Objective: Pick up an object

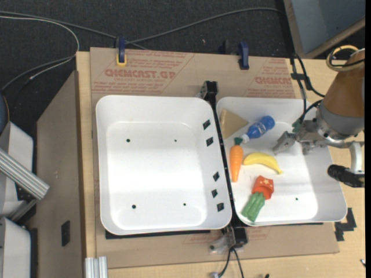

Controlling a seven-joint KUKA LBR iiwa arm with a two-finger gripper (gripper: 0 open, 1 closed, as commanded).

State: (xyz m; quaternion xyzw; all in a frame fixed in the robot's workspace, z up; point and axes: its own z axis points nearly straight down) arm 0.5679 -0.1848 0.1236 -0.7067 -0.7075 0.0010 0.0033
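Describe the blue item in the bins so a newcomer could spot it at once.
Look in the right bin, at its far end near the cardboard wedge. There a small blue bottle lies on its side with its white cap toward the carrot. It is the only blue thing among the toy foods.

Both bins (156, 112) look like smooth, slightly glossy white plastic; the board (174, 68) beneath is matt brown cardboard; the banana (264, 161) and carrot (236, 161) look like shiny plastic.
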